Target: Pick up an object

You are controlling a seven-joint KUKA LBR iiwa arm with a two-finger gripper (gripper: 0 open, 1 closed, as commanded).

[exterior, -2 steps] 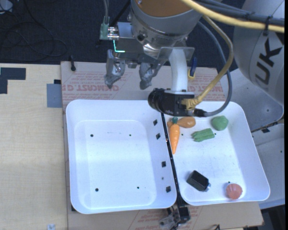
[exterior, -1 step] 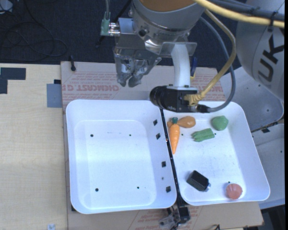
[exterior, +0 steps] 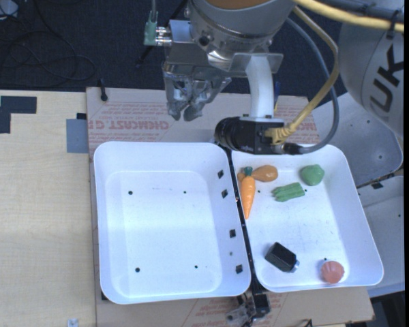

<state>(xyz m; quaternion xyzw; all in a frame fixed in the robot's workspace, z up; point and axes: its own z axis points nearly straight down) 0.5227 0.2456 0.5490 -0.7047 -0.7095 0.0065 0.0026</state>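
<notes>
While the tool point(exterior: 189, 101) is hanging empty above the bins' far edge, grip state unreadable, I'm eyeing the carrot point(exterior: 247, 193) lying against the right bin's point(exterior: 358, 203) dividing wall; fingers risk catching that wall.

This is a robotics lab or test cell, not a home or shop. A large grey industrial arm point(exterior: 368, 53) with yellow cabling point(exterior: 313, 101) hangs over a bench where two shallow white bins point(exterior: 102, 182) sit side by side on a flat sheet of printed cardboard point(exterior: 133, 118). Loose wires point(exterior: 48, 26) trail across dark carpet behind. The right bin holds toy props: a plastic carrot point(exterior: 247, 193), green play vegetables point(exterior: 288, 192), a small black block point(exterior: 281, 257). The pale wood benchtop point(exterior: 34, 216) bears dark tape patches point(exterior: 75, 135).
</notes>
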